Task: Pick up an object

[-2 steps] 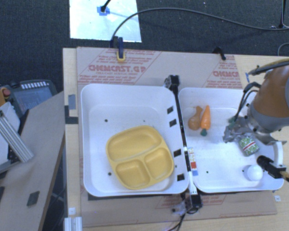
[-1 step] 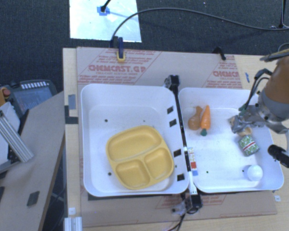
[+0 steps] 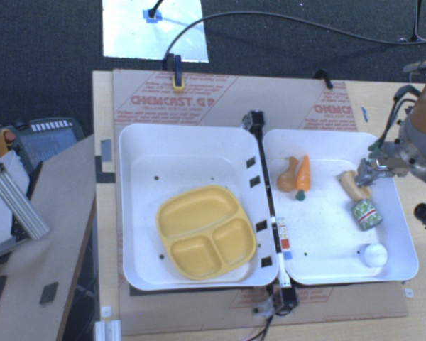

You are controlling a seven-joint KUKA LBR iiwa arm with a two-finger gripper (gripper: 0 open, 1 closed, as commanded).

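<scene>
At right of the frame, the metal hand [image 3: 364, 170] overlaps the tan wooden peg [image 3: 351, 185], its grip state impossible to tell, the grey arm [image 3: 422, 130] cut off by the edge.

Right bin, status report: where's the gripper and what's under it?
Gripper low over right bin, at the tan wooden piece. Nothing seen held. Patterned can just beside; carrot and white ball apart.
</scene>
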